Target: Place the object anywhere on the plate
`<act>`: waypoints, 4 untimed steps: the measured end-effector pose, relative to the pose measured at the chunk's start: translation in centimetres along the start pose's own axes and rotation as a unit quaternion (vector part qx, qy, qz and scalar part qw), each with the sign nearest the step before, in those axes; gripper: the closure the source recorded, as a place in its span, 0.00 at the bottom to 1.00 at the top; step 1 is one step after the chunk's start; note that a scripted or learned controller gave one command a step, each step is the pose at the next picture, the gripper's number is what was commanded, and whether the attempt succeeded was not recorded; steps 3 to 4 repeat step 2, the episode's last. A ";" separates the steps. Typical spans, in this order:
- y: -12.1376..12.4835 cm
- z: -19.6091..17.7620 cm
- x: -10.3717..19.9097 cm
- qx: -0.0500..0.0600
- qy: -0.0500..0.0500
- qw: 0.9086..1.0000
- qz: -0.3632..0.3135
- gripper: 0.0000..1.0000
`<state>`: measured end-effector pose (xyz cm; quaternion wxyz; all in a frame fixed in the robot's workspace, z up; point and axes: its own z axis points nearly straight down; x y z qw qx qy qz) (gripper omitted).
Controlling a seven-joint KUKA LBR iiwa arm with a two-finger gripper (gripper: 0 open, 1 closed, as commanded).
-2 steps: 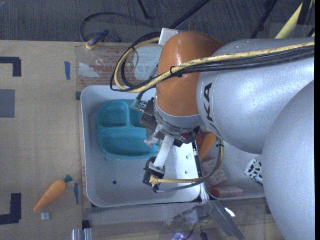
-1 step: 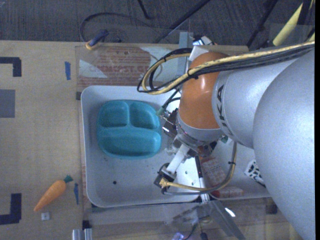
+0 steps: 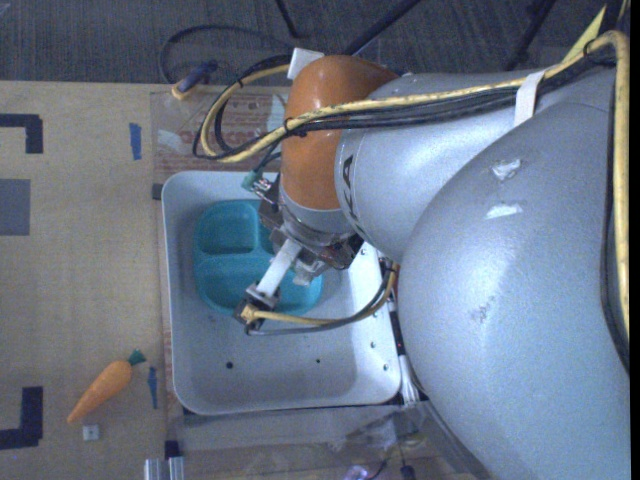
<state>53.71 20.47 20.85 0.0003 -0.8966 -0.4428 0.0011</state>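
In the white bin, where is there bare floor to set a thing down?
Bare floor lies between the blue plate and the lower wall of the bin. The bench above the carrot is free too. Crowded: the plate's right side, under the arm.

The single camera sits above the counter (image 3: 70, 268), looking down at a slant; a white bin (image 3: 290, 373) lies mid-frame. The arm (image 3: 500, 268) enters from the right, near the lens, bulking large.

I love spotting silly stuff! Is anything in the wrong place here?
Yes. The toy carrot lies on the bench, outside the white bin, well apart from the blue plate inside it. It looks odd because it may be what belongs on that plate.
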 end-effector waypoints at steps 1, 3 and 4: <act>-1.9 9.3 -2.9 -0.003 0.005 0.997 -0.080 1.00; 2.5 11.8 -3.3 -0.005 0.005 0.990 -0.144 1.00; 2.5 11.8 -3.3 -0.005 0.005 0.990 -0.144 1.00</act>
